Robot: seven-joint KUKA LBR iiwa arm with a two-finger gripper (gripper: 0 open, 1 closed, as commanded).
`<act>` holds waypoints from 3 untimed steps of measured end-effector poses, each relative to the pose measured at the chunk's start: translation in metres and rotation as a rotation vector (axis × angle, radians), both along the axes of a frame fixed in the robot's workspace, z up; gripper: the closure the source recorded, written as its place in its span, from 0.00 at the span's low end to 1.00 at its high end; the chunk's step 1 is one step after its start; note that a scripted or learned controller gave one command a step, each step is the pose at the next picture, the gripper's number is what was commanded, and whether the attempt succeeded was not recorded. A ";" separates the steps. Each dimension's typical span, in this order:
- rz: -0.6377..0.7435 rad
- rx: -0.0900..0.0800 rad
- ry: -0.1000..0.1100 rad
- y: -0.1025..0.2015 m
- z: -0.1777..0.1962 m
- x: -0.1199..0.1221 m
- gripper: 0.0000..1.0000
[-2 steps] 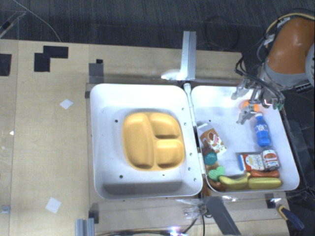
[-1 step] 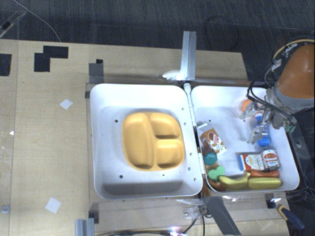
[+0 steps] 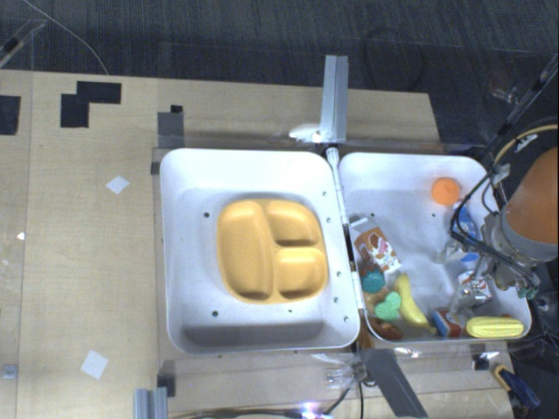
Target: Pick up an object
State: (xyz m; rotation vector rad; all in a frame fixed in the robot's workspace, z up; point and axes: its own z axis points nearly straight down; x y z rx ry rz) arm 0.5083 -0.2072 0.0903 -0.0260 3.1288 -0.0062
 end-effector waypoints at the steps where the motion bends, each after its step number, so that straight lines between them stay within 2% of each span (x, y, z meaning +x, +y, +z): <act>1: -0.218 0.007 -0.005 0.069 0.000 0.051 0.00; 2: -0.313 0.005 -0.009 0.066 0.001 -0.011 0.00; 3: -0.349 0.006 0.000 0.064 0.052 -0.001 0.00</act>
